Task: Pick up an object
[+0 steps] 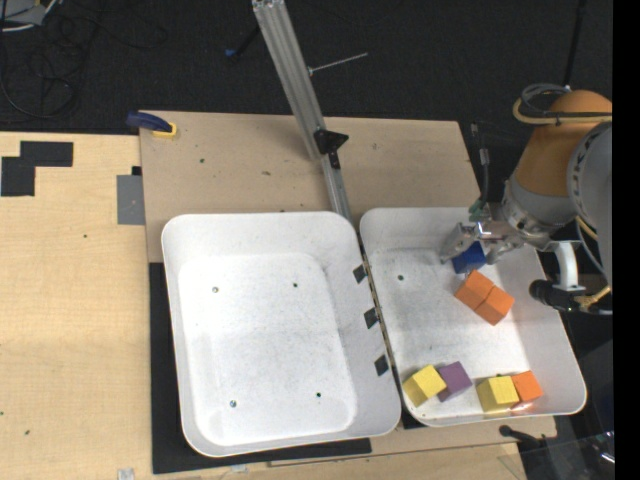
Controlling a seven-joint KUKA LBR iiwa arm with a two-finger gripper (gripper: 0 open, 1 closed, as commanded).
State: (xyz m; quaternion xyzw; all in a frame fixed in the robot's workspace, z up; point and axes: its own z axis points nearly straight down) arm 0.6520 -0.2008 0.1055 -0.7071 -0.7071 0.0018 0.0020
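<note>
My gripper [474, 246] hangs over the upper part of the right bin [405, 230], at the end of the grey arm with its orange band [548, 158]. A blue block [467, 260] sits directly under the gripper's tip, partly covered by it. Whether the block is gripped or just lies beneath cannot be made out. An orange block [485, 297] lies just below and right of the blue one, apart from the gripper.
Along the right bin's front edge lie a yellow block [425, 383], a purple block [455, 377], another yellow block [497, 393] and a small orange block [526, 386]. The left bin [200, 243] adjoins it. A metal rail [300, 88] slants in behind the bins.
</note>
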